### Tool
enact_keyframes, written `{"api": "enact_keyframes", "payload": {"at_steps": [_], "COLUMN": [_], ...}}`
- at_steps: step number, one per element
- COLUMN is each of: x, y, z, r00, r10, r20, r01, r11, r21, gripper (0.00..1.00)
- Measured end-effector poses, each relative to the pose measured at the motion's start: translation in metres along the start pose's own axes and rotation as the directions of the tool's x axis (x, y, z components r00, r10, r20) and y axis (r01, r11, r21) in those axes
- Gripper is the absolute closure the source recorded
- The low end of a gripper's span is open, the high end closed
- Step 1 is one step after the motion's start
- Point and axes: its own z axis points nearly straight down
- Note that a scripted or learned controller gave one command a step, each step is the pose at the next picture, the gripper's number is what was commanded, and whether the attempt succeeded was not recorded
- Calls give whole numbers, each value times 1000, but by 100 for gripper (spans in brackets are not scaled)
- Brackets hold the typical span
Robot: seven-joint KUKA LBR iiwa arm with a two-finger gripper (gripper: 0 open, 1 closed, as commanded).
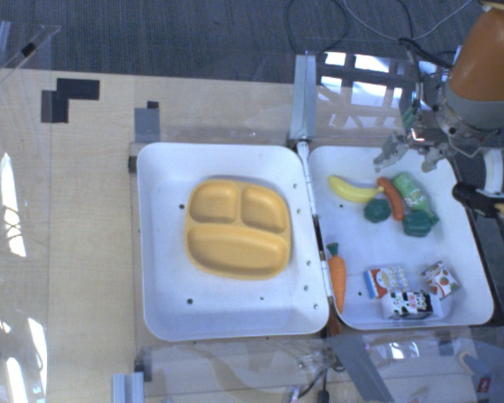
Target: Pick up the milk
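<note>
Over right white bin's (479, 263) far edge, metal two-finger hand (410, 154) hovering with fingers spread, grasping nothing; white cow-patterned milk carton (412, 304) lying at near edge, well apart, pickup not yet begun

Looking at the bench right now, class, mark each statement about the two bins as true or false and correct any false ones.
1. The yellow divided tray lies in the left bin. True.
2. The carrot lies in the left bin. False: it lies at the right bin's left edge.
3. The gripper hangs over the right bin's far edge. True.
4. The milk carton lies beside the banana. False: it lies at the near side, the banana at the far side.
</note>
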Motion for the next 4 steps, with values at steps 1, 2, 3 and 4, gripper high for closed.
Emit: {"api": "enact_keyframes", "payload": {"at_steps": [1,2,3,4], "x": [36,-26,-62,-17], "y": [-39,-97,-77,-114], "z": [43,106,-5,54], "r00": [943,976,896,773], "r10": [-332,-216,-443,-634], "r20": [0,0,4,1], "r01": [332,216,443,634], "r11": [943,976,896,773], "r21": [-1,1,-4,-1], "gripper": [0,0,0,0]}}
